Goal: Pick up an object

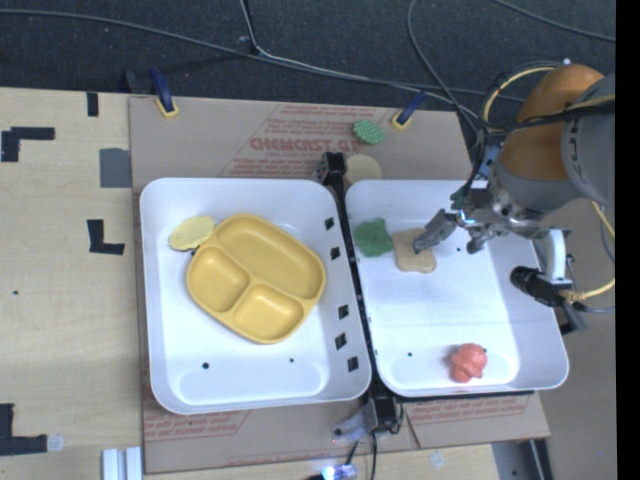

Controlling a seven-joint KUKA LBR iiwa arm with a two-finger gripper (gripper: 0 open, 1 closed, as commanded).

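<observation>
- The gripper [452, 230] hung over the right bin [520, 363], low and close to the bin floor, with the arm [545, 158] coming in from the far right side.
- Its two fingers [432, 234] stood a little apart, and nothing sat between them (so it held nothing).
- The tan piece [414, 256] lay just beside the finger tips, a bit to the left of them and a bit nearer the front of the bin. One finger tip looked to be touching its top edge or right above it; which of the two could not be told.
- The tan piece was flat and a little longer from back to front than from side to side.
- The green piece [372, 237] lay next, farther left of the gripper, just beside the tan piece, up against the bin's left wall.
- The pink piece [467, 361] lay well apart from the gripper, toward the front of the bin.
- The yellow tray [256, 278] and the pale yellow piece [191, 232] sat in the left bin [175, 368], far to the gripper's left.
- The tan piece was the nearest thing, so a small move left and down looked like the way to get it.
</observation>
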